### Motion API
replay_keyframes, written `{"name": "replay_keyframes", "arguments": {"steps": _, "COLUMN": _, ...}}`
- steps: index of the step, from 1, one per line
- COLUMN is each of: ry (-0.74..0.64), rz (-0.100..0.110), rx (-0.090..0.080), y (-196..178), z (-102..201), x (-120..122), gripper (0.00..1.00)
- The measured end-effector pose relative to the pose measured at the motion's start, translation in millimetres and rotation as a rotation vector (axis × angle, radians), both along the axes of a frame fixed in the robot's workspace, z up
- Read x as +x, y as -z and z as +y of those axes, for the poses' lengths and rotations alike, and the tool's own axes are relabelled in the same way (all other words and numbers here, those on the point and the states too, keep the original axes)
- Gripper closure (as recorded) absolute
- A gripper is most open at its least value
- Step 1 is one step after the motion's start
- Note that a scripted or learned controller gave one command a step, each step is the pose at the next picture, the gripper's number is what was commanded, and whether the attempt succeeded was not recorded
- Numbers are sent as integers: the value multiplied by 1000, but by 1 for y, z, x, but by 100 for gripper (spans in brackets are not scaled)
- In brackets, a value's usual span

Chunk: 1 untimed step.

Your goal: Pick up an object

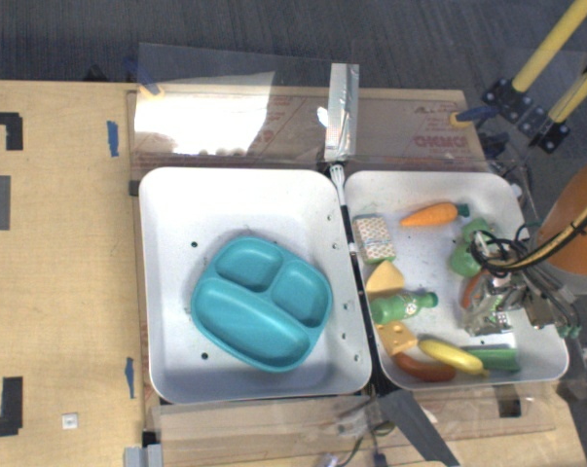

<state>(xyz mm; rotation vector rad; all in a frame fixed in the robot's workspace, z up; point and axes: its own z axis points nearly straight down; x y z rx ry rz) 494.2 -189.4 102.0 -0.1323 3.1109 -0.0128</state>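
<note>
Left bin [166,261]: one teal plate [262,302] with three compartments, lying tilted, fully visible.

Right bin [420,188]: toy food, crowded. Along its left side, a patterned sponge-like block [373,237], a yellow wedge [385,278], a green bottle [402,306], a second wedge [396,339]. Near the top wall, a carrot [430,216]. At the front wall, a banana [451,354] lying over a reddish piece [424,368], partly hidden. A green item [465,251] is partly behind cables.

Gripper [490,311]: low over the right bin's right side, blurred among wiring; whether the jaws are wide or closed cannot be told. The arm is cut off at the right edge.
</note>
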Motion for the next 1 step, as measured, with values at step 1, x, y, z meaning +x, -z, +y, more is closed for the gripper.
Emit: {"name": "replay_keyframes", "arguments": {"steps": 1, "ry": 34, "rz": 13, "rx": 5, "y": -107, "z": 25, "x": 28, "gripper": 100}}
